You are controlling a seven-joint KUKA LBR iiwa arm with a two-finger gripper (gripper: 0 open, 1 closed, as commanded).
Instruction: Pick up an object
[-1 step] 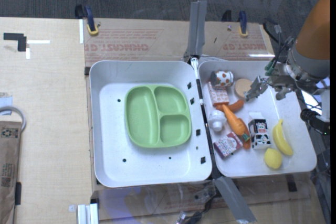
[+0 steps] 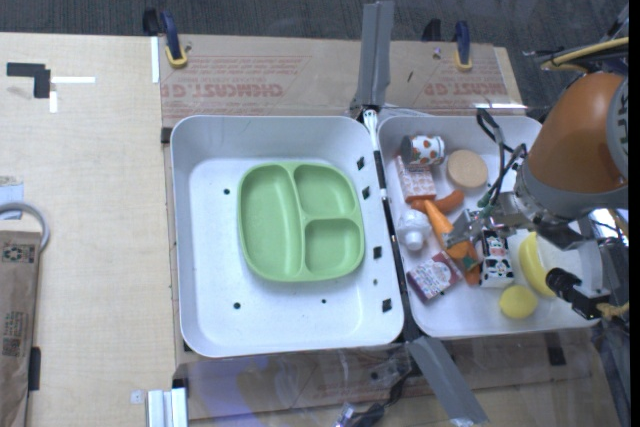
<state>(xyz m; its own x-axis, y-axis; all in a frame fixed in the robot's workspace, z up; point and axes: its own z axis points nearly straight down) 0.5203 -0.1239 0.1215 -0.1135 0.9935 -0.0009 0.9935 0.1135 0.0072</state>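
Green divided plate [image 2: 300, 220] sits in left bin [image 2: 195, 245]. Cardboard sheet [image 2: 250, 80] behind bins, clamped with two blue-yellow clamps [image 2: 172, 40].

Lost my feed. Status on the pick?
Gripper low in right bin, over the carrot. No object seen in the jaws. Milk carton, banana crowd close.

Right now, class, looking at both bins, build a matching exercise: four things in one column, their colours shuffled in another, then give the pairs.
Things:
1. divided plate
2. banana
3. carrot
4. round wooden disc

Colours:
A. orange
B. tan
C. light green
D. yellow

Pairs: 1-C, 2-D, 3-A, 4-B
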